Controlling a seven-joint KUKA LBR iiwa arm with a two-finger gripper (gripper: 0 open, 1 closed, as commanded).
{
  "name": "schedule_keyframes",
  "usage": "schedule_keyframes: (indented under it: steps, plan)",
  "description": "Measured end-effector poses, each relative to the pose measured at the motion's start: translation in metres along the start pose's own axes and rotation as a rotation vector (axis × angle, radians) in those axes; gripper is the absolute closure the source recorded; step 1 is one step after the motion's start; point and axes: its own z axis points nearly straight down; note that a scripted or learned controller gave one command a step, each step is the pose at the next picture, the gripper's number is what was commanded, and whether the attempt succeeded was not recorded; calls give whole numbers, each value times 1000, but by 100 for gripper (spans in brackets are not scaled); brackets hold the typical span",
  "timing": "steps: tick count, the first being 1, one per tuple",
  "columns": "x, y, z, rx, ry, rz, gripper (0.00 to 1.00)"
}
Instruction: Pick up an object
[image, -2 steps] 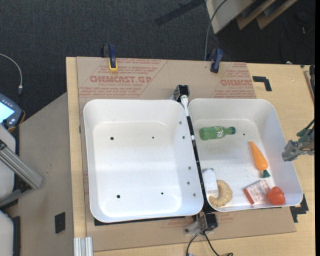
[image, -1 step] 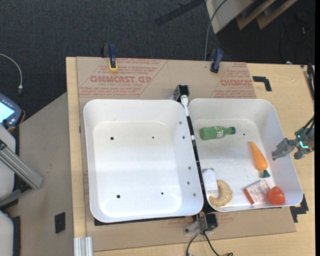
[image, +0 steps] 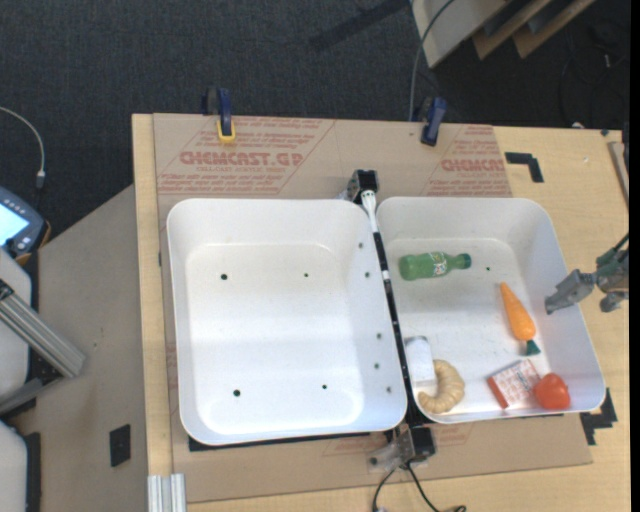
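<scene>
Carrot (image: 517, 314), the object nearest the end effector (image: 562, 296), lies in the right bin (image: 560, 240) just left of the fingertips, long axis running up-down with the green tip toward the bin's near edge; the end effector is released and carries nothing.
</scene>
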Motion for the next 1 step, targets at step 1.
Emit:
schedule_keyframes:
  steps: [1]
  plan:
    - [2,23,99,9,6,-3,0]
